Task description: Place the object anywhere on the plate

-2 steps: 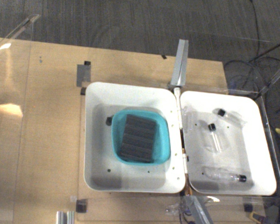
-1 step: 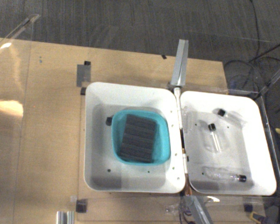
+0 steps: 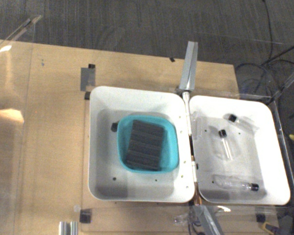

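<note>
Dark grey ribbed block [image 3: 144, 145], lying flat at the middle of the teal plate [image 3: 172, 153], well inside its rim; judged by this, the placing looks already done. The block appears foam-like; probably light, soft and yielding, not fragile; best taken across its two long sides, squeezed gently. The plate sits in the left white bin [image 3: 99, 136]; the right white bin [image 3: 278, 160] holds three clear black-capped vials [image 3: 225, 142], well apart from the block. Both bins rest on a pale wooden bench [image 3: 38, 133]; grey carpet [image 3: 118, 15] lies beyond.
</note>
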You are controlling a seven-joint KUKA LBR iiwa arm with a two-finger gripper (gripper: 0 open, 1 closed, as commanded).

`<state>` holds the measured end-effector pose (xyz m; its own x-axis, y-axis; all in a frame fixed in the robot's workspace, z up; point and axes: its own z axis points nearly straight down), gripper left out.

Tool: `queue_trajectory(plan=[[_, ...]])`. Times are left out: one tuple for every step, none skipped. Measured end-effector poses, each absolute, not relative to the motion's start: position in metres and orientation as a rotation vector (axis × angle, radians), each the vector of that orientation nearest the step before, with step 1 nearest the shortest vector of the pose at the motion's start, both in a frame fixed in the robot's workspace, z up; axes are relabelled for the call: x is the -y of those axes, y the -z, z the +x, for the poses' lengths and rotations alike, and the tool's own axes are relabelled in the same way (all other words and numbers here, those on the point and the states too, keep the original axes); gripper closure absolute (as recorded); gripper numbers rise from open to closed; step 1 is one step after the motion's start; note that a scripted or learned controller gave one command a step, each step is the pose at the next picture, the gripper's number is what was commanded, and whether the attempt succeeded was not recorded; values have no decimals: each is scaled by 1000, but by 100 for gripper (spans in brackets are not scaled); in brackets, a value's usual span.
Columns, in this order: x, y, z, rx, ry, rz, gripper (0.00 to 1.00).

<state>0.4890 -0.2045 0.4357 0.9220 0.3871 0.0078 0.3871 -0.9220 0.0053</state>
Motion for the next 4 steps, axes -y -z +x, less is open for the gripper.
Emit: queue_trajectory(plan=[[204, -436, 502, -478, -12, 3103, 0], [205, -435, 489, -331, -12, 3120, 0], [206, -436, 506, -328, -12, 3119, 0], [205, -436, 493, -324, -12, 3121, 0]])
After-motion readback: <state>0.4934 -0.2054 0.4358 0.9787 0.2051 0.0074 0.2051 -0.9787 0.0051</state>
